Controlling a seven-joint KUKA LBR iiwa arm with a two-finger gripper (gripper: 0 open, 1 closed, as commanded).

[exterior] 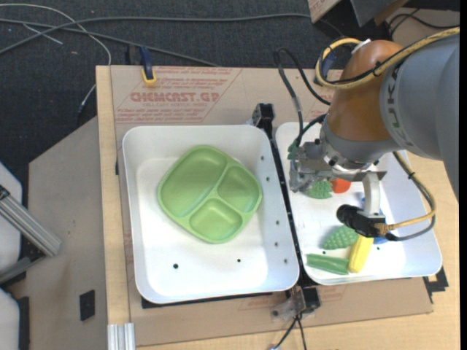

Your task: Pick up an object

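Observation:
My gripper is low over the left part of the right bin, under the grey arm with the orange band. A small green leafy toy lies right at the gripper's tip, partly covered by it. An orange-red piece sits just to its right. Nearer the front of that bin lie a bumpy green toy, a yellow corn cob and a flat green pod. I cannot see anything held.
The left bin holds a light green divided plate in its middle. A raised divider wall separates the two bins. Cardboard lies under both bins, and cables run behind the bench.

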